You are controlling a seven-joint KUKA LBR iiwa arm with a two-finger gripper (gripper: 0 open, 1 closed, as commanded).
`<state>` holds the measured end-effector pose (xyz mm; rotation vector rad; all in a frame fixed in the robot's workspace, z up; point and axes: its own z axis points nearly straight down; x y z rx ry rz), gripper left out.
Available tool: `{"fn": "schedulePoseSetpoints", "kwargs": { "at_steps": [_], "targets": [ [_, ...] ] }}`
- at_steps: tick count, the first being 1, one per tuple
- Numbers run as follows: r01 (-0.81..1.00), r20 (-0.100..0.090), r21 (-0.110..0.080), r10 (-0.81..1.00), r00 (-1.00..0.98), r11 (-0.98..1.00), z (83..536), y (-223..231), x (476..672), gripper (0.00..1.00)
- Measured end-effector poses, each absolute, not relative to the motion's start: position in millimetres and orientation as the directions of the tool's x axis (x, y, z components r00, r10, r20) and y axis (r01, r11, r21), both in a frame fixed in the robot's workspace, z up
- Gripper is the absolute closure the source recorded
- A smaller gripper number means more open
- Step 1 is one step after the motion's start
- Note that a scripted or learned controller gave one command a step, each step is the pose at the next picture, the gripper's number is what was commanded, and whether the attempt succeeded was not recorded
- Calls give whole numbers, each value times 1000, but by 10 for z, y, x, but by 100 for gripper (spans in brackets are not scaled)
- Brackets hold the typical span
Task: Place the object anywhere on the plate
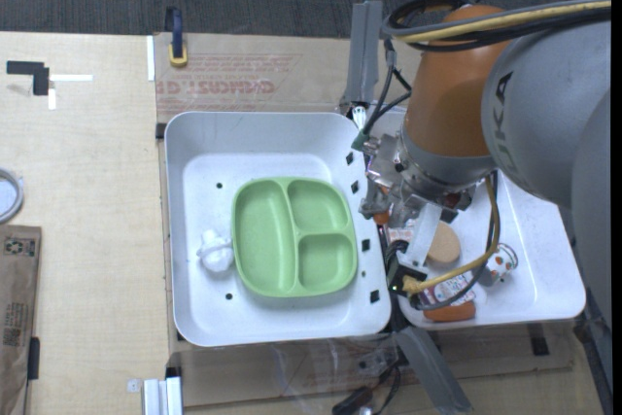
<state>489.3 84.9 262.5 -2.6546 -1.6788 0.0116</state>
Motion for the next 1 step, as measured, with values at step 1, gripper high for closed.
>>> {"fn": "schedulePoseSetpoints", "kwargs": {
  "at_steps": [1],
  "targets": [
    [904, -6, -4, 904, 429, -429, 2624, 852, 4893, 0]
  ]
}}
